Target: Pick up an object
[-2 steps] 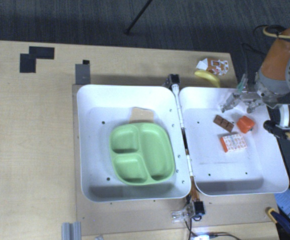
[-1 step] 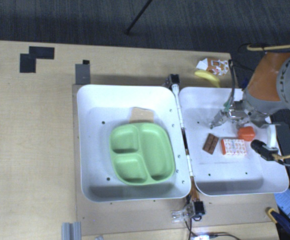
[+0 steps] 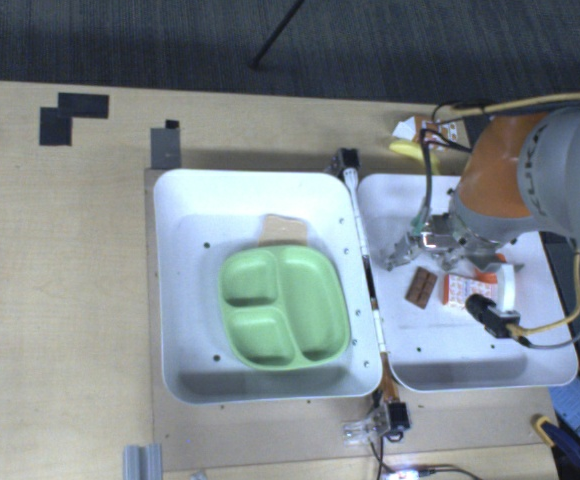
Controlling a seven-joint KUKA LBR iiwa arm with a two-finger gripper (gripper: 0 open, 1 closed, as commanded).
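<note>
My gripper [image 3: 422, 252] hangs low over the right bin [image 3: 450, 368], at its left-middle part, under the grey arm with the orange band. A brown ridged bar [image 3: 422, 288] lies on the bin floor just below the gripper. Beside it to the right is an orange and white packet [image 3: 466, 290], partly covered by the wrist. Nothing shows held by the gripper. In the left bin [image 3: 185, 268] a green divided plate [image 3: 282, 305] lies in the middle, with a tan block [image 3: 284, 230] tucked behind its far edge.
A yellow and white thing [image 3: 410, 145] lies on the bench just beyond the right bin's far rim. The ridge between the two bins [image 3: 367, 278] runs close to the left of the gripper. Black markers [image 3: 70, 116] sit on the bench at the far left.
</note>
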